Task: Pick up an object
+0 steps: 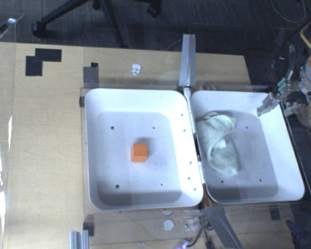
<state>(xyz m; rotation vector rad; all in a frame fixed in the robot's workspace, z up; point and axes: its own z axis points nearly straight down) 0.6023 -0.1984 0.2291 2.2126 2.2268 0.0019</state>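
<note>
The crumpled pale white cloth (pixel 218 143) is the largest candidate for picking: it lies in the right shallow white plastic bin (pixel 295 183), bunched against that bin's nine o'clock wall and running from about ten o'clock down past the centre. The small orange cube (pixel 139 152) sits alone near the middle of the left shallow white plastic bin (pixel 93 139), well apart from every wall.

The grey two-finger gripper (pixel 267 105) hangs at the right bin's one o'clock corner, above the rim, holding nothing; whether its tips are spread or pressed together I cannot tell, since they are small and blurred against the bin edge.

Largest risk first. The cloth is nearly the same colour as the bin, soft and folded; a descent onto it may pinch only a loose top fold that slips out on the lift, or push through to the floor and close on nothing. Because it hugs the nine o'clock wall, one tip may strike the divider between the bins.

The cube is likely firmer to grip, but it lies far toward nine o'clock from the gripper, and a slightly off-centre closure would probably knock it sideways across the smooth floor.

Last, starting so close to the one o'clock rim, a straight drop could clip the bin edge.
</note>
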